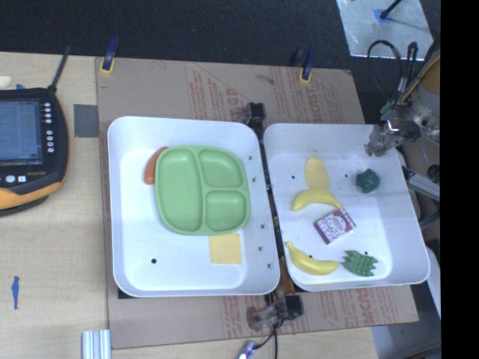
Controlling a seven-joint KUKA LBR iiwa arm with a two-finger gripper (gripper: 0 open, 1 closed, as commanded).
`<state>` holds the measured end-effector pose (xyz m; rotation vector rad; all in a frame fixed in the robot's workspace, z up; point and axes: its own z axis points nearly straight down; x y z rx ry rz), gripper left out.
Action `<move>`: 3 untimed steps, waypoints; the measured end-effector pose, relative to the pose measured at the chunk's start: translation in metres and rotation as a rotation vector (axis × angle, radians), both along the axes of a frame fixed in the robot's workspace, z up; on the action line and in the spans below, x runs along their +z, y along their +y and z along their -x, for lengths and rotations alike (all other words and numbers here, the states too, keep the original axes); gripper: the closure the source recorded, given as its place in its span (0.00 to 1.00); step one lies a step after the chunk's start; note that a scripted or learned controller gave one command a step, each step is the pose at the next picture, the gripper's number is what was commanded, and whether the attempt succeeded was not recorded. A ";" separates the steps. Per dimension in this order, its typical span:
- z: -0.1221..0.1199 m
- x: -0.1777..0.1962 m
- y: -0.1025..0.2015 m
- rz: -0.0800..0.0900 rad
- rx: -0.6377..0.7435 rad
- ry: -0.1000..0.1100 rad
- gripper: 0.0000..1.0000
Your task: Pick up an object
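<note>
The right bin [397, 223] holds two yellow bananas [316, 198] [311, 261], a pale yellow piece [316, 172], a small red-and-white packet [334, 225], a dark green round object [367, 180] and a green leafy toy [360, 263]. My gripper [381, 141] hangs at the bin's far right corner, just above and right of the dark green object, touching none of the items.
The left bin [127, 215] bears a green divided plate [202, 190], a yellow square slice [225, 249] and an orange-red item [151, 167] partly under the plate. A teach pendant [26, 144] lies on the bench at far left. Clamps sit between the bins.
</note>
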<state>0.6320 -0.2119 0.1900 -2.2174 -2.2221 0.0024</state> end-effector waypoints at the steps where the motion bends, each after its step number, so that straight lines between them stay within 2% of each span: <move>1: -0.024 -0.013 0.000 0.000 0.001 -0.001 0.00; 2: 0.052 -0.020 0.053 0.001 0.003 0.002 0.00; 3: -0.025 0.031 0.056 0.001 0.001 -0.002 0.00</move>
